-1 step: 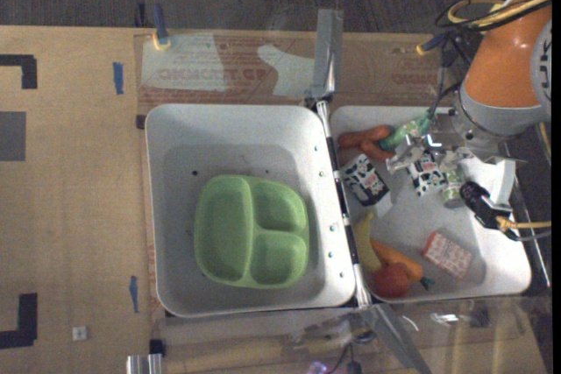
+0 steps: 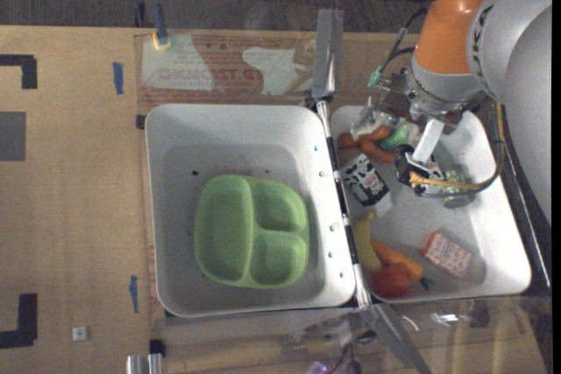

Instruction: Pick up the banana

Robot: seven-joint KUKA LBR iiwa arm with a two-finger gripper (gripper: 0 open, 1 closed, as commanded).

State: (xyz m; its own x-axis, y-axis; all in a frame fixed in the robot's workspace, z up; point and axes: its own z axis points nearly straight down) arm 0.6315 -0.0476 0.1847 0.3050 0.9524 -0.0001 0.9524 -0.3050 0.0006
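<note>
Approach step, banana (image 2: pixel 365 243) not yet reached. Gripper (image 2: pixel 383 113) at bin's (image 2: pixel 501 228) 12 o'clock end; you can't tell its grip state. Banana lies toward 6 o'clock, beside carrot (image 2: pixel 400 259). Your next move, likely: travel there, descend.

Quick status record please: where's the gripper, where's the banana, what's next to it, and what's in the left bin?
gripper: over the top end of the right bin, apart from the banana
banana: lower part of right bin, along the wall next to the left bin
beside banana: carrot, red round fruit
elsewhere in right bin: black-and-white carton, orange packet
left bin: green divided plate
status: banana not yet picked up
</note>
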